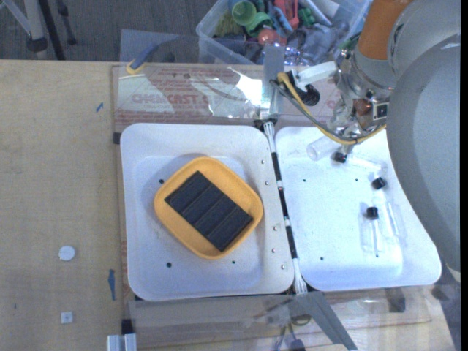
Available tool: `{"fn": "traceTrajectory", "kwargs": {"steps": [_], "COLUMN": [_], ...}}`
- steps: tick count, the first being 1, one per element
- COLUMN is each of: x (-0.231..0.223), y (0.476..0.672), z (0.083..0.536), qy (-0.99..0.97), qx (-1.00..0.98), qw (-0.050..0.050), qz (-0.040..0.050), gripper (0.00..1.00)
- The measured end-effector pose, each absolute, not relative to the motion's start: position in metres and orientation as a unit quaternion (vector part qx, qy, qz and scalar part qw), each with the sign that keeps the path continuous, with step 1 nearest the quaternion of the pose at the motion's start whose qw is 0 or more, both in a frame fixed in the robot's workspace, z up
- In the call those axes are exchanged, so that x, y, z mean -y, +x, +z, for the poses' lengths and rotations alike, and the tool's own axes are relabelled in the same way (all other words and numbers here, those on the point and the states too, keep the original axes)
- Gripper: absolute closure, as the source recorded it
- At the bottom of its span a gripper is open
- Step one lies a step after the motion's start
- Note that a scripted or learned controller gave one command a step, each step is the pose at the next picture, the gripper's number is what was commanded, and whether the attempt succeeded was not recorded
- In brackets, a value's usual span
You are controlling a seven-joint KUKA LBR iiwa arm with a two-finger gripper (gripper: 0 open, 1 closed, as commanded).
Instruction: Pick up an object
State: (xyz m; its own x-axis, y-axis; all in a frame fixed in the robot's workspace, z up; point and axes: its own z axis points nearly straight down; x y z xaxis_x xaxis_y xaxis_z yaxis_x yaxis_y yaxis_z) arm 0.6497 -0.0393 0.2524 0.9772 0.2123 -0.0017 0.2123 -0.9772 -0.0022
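While the yellow tray (208, 208) with its dark insert lay flat in the left bin (139, 145), nothing was picked yet; the gripper (344, 141) hung over the right bin (329, 258), its grip impossible to judge.

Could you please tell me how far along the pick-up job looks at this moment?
Nothing looks picked up yet. The yellow tray lies flat in the left bin, untouched. The end effector hangs over the far end of the right bin, beside a small clear piece. Grasping and lifting an object remain.
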Motion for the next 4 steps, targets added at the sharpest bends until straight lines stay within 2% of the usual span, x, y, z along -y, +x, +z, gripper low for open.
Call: {"fn": "traceTrajectory", "kwargs": {"steps": [1,2,3,4], "x": [0.023,0.095,0.036,0.003], "y": [0.661,0.636,0.636,0.659], "z": [0.273,0.426,0.257,0.277], "qy": [-0.994,-0.995,-0.986,-0.994], "qx": [0.108,0.1,0.168,0.11], "qw": [0.0,0.0,0.001,0.0], "qz": [-0.0007,0.0005,0.0033,-0.0009], "gripper": [1.0,1.0,1.0,1.0]}}
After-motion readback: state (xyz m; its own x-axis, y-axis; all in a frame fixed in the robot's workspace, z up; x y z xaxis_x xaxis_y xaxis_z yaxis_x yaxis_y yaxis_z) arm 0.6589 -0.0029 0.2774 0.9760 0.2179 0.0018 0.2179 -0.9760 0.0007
